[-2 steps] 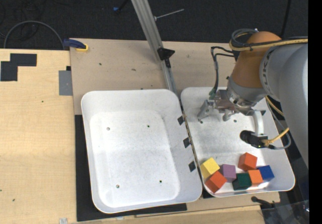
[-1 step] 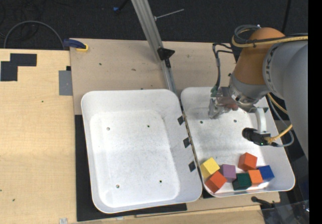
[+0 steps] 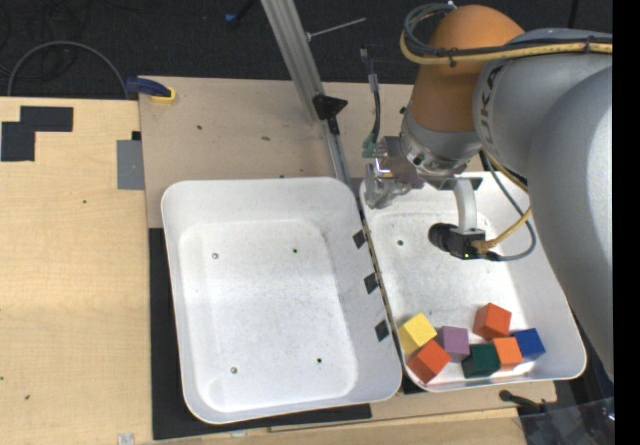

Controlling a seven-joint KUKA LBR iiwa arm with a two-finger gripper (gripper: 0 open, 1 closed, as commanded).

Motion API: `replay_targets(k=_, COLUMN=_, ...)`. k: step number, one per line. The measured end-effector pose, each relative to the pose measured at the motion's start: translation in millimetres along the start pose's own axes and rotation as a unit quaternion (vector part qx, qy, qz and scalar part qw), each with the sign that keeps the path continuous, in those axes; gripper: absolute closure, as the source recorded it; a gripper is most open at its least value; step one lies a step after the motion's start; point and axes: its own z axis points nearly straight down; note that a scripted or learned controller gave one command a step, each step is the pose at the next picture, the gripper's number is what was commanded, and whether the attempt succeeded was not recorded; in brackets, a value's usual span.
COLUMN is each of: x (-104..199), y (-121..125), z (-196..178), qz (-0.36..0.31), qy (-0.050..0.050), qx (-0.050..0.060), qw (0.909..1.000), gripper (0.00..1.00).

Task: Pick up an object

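I am the gripper (image 3: 383,185), hanging over the 11 o'clock corner of the right bin (image 3: 425,278), close to the wall it shares with the left bin (image 3: 270,303); whether I am spread or closed I cannot tell from this slant; no block is in my grasp; the blocks lie well apart from me, huddled at the right bin's 6 o'clock end; the yellow block (image 3: 418,330) sits at the cluster's 10 o'clock, with the purple block (image 3: 455,340) just beside it toward 3 o'clock; the near red block (image 3: 431,360) lies at 7 o'clock, touching the yellow block; the green block (image 3: 481,360) is at 6 o'clock, the orange block (image 3: 508,350) just beside it; the blue block (image 3: 528,342) holds the 3 o'clock edge, near the rim; the far red block (image 3: 492,319) sits at 1 o'clock
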Motion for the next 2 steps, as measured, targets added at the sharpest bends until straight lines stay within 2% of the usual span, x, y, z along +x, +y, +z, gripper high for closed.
replay_targets(k=1, x=24.9, y=-47.0, z=-96.2, qz=0.002, qy=-0.001, qx=0.0, qw=1.0, gripper=1.0)
replay_targets(k=2, x=68.4, y=-70.4, z=-185.4, qz=0.002, qy=-0.001, qx=-0.001, qw=1.0, gripper=1.0)
